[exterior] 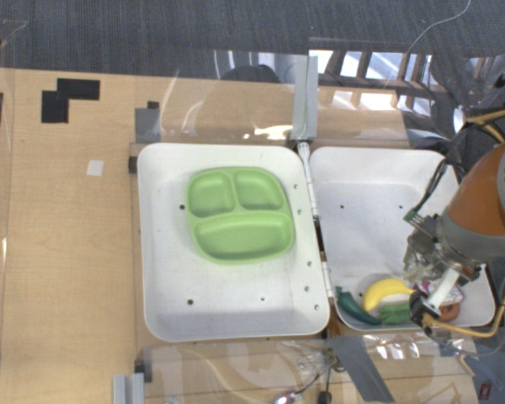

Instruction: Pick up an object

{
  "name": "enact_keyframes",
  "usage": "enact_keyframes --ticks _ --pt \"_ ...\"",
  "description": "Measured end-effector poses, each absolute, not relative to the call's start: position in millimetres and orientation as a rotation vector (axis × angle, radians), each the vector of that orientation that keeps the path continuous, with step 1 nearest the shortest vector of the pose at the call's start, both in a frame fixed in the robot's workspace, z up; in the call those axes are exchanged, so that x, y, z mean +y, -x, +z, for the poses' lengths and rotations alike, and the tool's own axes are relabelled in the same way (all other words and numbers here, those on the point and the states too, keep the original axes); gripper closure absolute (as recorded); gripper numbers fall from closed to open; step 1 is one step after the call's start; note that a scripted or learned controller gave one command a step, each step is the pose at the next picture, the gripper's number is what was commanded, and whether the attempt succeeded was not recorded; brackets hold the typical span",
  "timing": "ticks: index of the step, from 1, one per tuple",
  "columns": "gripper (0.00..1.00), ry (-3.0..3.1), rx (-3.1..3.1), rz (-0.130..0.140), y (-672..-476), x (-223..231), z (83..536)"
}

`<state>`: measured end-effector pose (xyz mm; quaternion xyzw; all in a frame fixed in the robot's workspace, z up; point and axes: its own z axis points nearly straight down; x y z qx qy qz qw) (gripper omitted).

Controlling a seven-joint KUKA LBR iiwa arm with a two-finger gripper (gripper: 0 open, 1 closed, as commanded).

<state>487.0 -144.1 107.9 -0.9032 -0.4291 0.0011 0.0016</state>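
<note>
A grey robot arm with an orange band (491, 202) reaches in from three o'clock over the right shallow white plastic bin (362, 194), its two-finger gripper (427, 283) lowered near the bin's five o'clock corner. Whether the gripper is clenched or released cannot be told from this angle. A curved yellow toy banana (386, 293) lies at the bin's six o'clock edge, just at nine o'clock of the gripper, touching a dark green elongated vegetable-shaped piece (372, 313) along the rim. A small reddish-brown round object (449, 312) sits at the gripper's five o'clock. The left shallow white plastic bin (162, 259) holds a light green three-compartment plastic plate (240, 214), slightly toward twelve o'clock of its centre.
</note>
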Motion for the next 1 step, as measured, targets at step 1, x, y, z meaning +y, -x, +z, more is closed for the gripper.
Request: enact_keyframes --ticks 1 --pt "1.00 2.869 -1.321 -0.017 -491.0 -112.8 91.9"
